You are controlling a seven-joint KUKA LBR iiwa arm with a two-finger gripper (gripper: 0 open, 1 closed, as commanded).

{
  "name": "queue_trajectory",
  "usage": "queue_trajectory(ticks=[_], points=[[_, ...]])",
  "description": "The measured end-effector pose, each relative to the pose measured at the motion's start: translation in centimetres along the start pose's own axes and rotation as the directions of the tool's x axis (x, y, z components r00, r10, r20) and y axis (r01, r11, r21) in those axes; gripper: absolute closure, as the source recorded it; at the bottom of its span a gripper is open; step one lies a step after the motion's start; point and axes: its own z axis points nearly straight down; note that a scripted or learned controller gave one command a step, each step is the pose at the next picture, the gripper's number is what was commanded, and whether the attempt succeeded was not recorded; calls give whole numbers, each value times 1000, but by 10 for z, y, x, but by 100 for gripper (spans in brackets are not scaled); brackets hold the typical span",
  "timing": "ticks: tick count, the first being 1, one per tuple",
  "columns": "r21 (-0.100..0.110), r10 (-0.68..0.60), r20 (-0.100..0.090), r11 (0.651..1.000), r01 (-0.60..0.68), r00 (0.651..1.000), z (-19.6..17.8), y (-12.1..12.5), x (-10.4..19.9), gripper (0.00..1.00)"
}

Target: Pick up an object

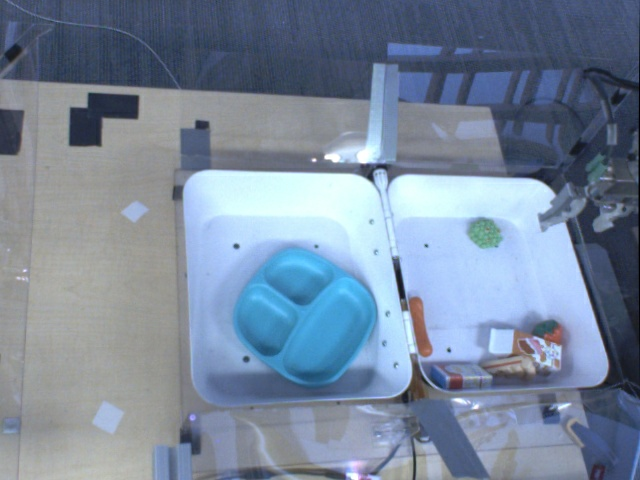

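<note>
1. near edge of the right bin (590, 308): a cluster of small packaged items. a flat box (462, 376) with red and blue print lies on its side, long axis running left-right along the front wall.
2. just right of it, a brown and orange carton (528, 356) with a white square face, tipped over, long axis roughly left-right, touching or nearly touching the flat box. cannot read the print.
3. a small red and green piece (547, 329), strawberry-like, sits at the carton's far right corner, touching it.
4. an orange carrot-shaped stick (420, 326) lies against the right bin's left wall, long axis near-to-far, slightly tilted, near end by the flat box.
5. left bin (210, 268): holds one blue divided plate (305, 314), three compartments, lying flat right side up, turned at a slant. it sits toward the bin's near right.
6. farther back in the right bin: a round green bumpy ball (485, 233), lying alone, well apart from the near cluster. no clear long axis.
7. gripper (575, 203) at the far right corner of the right bin, over the rim, above and apart from every object. nothing shows between its fingers. cannot tell whether the claw is spread or pressed together, too small and blurred.
8. arm reaches in from the right edge, cables around it.
9. both bins sit side by side on the wooden bench (90, 308), touching along the middle divider.
</note>
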Motion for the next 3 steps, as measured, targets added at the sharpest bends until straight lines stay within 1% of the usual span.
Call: queue_trajectory(ticks=[1, 2, 3], points=[[2, 141, 0, 990, -141, 990, 96, 8, -6, 0], [-2, -160, 1, 987, 160, 987, 191, 107, 26, 0], [-3, -304, 1, 953, 304, 953, 196, 64, 16, 0]])
